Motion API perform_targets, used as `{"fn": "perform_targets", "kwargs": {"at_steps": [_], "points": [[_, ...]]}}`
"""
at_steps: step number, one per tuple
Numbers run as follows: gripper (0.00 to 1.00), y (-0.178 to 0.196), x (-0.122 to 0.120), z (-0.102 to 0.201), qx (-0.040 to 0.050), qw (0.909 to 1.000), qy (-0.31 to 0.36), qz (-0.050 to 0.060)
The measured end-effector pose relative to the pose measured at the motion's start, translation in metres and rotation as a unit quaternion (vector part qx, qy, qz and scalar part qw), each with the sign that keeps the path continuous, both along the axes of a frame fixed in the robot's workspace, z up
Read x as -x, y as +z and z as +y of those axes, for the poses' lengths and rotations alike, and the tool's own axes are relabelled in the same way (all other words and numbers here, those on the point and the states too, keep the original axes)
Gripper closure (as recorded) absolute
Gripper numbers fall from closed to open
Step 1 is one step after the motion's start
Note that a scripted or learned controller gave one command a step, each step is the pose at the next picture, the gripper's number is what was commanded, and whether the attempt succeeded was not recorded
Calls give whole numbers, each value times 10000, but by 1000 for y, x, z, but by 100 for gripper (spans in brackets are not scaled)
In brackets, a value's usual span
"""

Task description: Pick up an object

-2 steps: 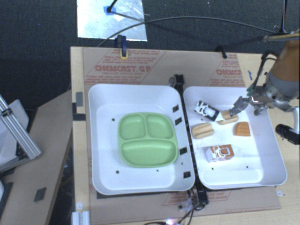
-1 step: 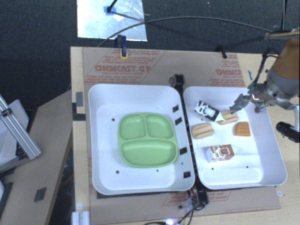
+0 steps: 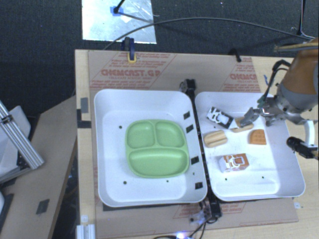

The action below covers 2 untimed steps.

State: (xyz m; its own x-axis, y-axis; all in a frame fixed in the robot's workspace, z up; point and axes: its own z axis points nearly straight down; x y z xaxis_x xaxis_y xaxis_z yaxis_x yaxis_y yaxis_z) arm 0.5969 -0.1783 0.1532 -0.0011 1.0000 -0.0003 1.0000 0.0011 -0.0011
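In the right bin (image 3: 284, 183) lie several small objects. A black and white item (image 3: 219, 117) sits at the back left, with a tan bread roll (image 3: 215, 138) just in front of it. A small tan piece (image 3: 242, 128) lies in the middle, an orange square cracker (image 3: 257, 137) to its right, and a brown and white carton (image 3: 233, 162) nearer the front. My gripper (image 3: 250, 116) reaches in from the right, low over the back of this bin, directly above and behind the small tan piece. I see nothing held in it.
The left bin (image 3: 107, 133) holds a green divided plate (image 3: 157, 148). A black divider with clips (image 3: 195, 133) runs between the bins. The arm's grey body with orange band (image 3: 301, 83) stands over the right bin's back right corner. A black part (image 3: 301, 147) juts at the right wall.
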Motion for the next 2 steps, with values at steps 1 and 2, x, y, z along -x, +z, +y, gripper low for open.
{"fn": "perform_targets", "kwargs": {"at_steps": [1, 2], "points": [[0, -55, 4, -8, 9, 10000, 1, -24], [0, -62, 0, -10, 23, 10000, 1, -54]]}}
